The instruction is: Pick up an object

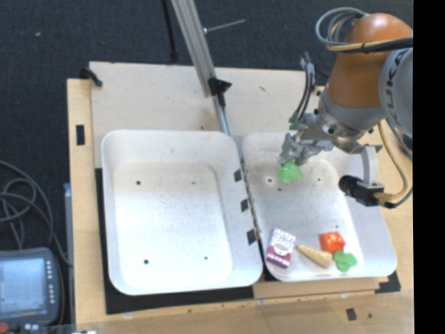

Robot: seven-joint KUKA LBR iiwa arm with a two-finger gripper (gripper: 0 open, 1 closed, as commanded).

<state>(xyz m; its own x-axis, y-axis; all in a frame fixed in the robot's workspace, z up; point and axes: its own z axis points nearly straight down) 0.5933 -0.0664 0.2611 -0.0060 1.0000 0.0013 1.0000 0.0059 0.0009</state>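
Note:
My gripper [290,163] hangs over the back left part of the right bin [361,221], pointing down from the grey and orange arm. A small light-green lumpy object [290,173] sits right at the fingertips, pinched between them, and the fingers look closed onto its top. At the bin's front lie a purple and white carton [280,248], a pale yellow cone-shaped piece [315,256], a red piece [332,242] and a darker green piece [345,261].
The left bin [118,186] lies beside the right one, the two meeting at a shared rim with black clips. A slanted metal rail [198,47] rises behind the bins. A black fitting [358,188] on the arm hangs over the right bin's right side.

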